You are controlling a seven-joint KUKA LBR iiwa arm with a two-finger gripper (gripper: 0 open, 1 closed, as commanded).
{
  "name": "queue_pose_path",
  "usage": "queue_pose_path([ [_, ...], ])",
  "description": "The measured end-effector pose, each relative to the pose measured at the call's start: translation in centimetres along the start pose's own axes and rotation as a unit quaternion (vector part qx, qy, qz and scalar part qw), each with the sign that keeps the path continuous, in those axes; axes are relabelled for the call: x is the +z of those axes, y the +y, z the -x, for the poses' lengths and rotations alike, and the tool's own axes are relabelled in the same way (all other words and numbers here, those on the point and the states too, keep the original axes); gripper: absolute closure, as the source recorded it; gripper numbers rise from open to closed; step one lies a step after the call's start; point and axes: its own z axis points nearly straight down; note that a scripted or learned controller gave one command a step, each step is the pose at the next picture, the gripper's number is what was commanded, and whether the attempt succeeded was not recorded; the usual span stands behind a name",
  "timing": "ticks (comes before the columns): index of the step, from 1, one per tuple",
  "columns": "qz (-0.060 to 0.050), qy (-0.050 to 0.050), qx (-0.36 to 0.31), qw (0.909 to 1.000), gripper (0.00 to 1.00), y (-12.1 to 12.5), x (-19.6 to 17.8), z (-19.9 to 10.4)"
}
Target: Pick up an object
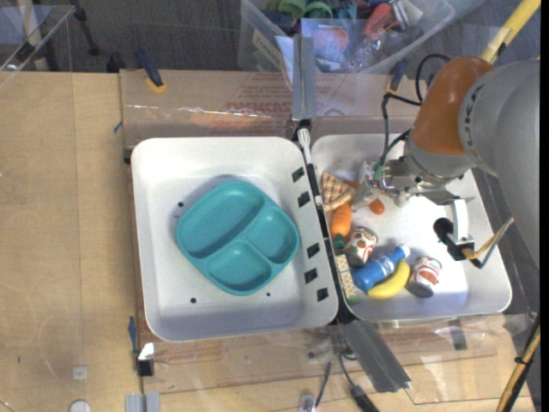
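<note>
Gripper (383,178) hung low in right bin (489,294), upper middle; grip state unclear. Approach step, likely; next needed descent onto carrot (340,219).

Left bin (150,230) sits on the bench (60,230), and inside it a teal divided plate (238,236) lies flat, turned at a slant, roughly central. Along the seam between the two bins runs a row of small black clips (307,226). Up at the bench's far edge there's a clear tub (343,11) crammed with bright toys, a clear sheet (330,41) propped in front of it. A small blue clamp (152,74) perches at the far-left corner of the brown board (206,101) under the bins.
</note>
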Motion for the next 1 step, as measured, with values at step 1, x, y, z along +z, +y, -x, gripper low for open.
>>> queue_pose_path([
  [1,0.002,-0.002,-0.001,1.0000,1.00,0.12,-1.11,0.05],
])
